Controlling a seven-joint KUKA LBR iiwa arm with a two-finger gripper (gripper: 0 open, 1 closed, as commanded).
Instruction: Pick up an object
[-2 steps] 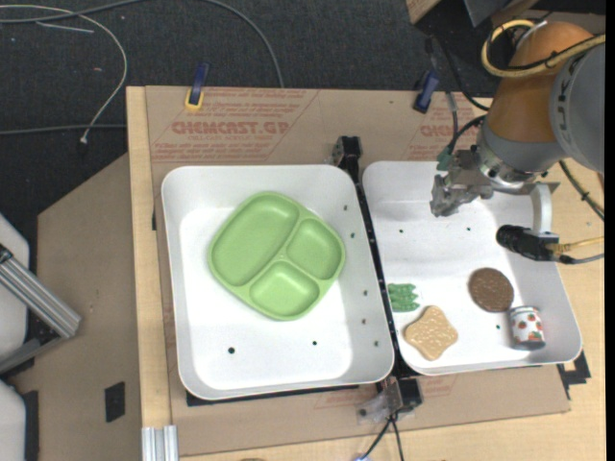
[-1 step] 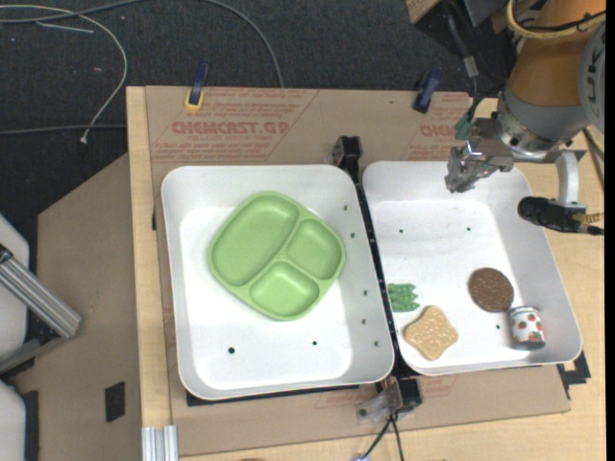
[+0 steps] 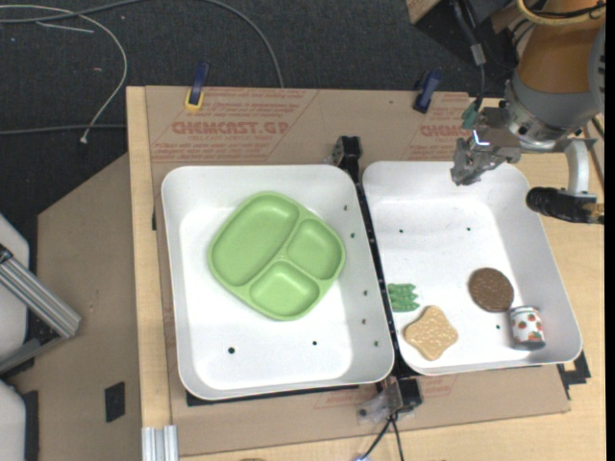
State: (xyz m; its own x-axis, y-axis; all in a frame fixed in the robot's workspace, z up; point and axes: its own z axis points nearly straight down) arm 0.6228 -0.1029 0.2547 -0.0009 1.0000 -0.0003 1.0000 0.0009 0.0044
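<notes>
Objects: brown disc [image 3: 491,289], tan cracker [image 3: 430,332], green piece [image 3: 402,298] and small cup [image 3: 526,326], all lower right of frame in right bin [image 3: 432,209]. Green divided plate [image 3: 277,254] in left bin [image 3: 192,257]. Gripper [image 3: 473,166], upper right, above right bin's far edge; finger state cannot be told.

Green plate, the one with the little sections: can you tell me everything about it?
The green plate is pale green and looks like smooth plastic. It has rounded corners and three sunken sections, one large and two smaller, with nothing in them. It lies flat, turned at a slant, in the middle of the left bin, touching only the bin's floor.
</notes>
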